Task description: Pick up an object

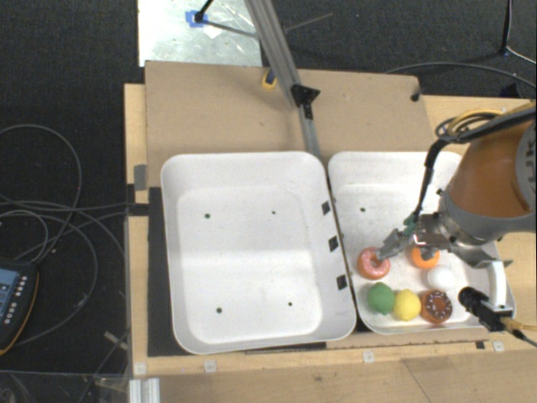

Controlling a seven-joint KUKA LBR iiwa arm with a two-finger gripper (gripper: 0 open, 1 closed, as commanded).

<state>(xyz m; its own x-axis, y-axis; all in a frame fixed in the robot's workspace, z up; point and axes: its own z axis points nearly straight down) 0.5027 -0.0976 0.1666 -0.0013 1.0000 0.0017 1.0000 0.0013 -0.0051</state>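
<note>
A light wooden bench (134,225) stands on dark carpet, with a brown board (218,107) laid across its far part. Black cables (50,225) loop over the floor beyond the bench's left edge, and a dark handheld controller (13,296) lies there near the near-left corner. A grey pole (277,40) slants in from the far side and ends at the gap between the two bins; behind it a pale sheet with a scrap of blue tape (195,18) lies on the floor.

Two shallow white bins sit side by side on the bench. The left bin (180,175) is bare white plastic with a few small dark dots. The right bin (352,183) carries the objects, all gathered toward its near edge: a pink ring donut (373,264), an orange ball (424,256), a white ball (440,277), a green piece (382,297), a yellow piece (407,305) and a brown sprinkled donut (436,306).

The arm (495,183) comes in over the right bin's right edge, its orange band uppermost. The gripper (398,243) hangs low over the near half of that bin. Whether its jaws are apart or together cannot be told. The pink ring donut lies just beside the gripper's tip, on the side toward the near-left corner of its bin, appearing to touch it; the orange ball is close on the other side, partly under the wrist.
</note>
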